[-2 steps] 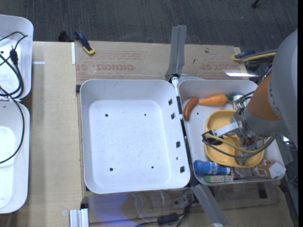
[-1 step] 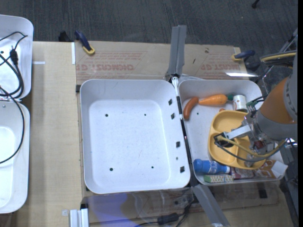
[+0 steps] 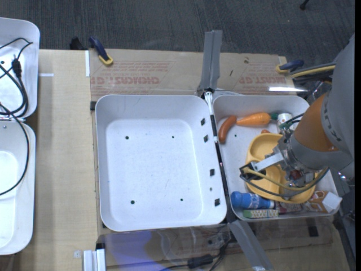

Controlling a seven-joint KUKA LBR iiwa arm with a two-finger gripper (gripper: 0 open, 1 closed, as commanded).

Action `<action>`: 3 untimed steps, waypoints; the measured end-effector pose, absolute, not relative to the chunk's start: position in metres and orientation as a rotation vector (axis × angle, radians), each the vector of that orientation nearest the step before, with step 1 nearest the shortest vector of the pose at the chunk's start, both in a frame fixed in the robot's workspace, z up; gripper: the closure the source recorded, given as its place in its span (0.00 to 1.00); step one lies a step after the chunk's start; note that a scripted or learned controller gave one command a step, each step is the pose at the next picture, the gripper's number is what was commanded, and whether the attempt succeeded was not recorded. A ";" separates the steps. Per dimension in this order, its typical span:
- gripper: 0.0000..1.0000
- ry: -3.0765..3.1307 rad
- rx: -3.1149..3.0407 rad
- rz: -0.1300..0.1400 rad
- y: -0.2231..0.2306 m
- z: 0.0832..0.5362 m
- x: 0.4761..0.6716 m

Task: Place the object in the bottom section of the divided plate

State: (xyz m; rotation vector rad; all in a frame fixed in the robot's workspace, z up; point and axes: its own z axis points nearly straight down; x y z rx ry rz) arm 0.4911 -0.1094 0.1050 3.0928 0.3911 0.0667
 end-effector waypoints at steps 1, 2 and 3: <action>0.00 0.322 3.123 0.024 -0.132 0.102 0.548; 0.00 0.310 3.098 0.075 -0.100 0.105 0.492; 0.00 0.325 3.123 0.056 -0.140 0.105 0.491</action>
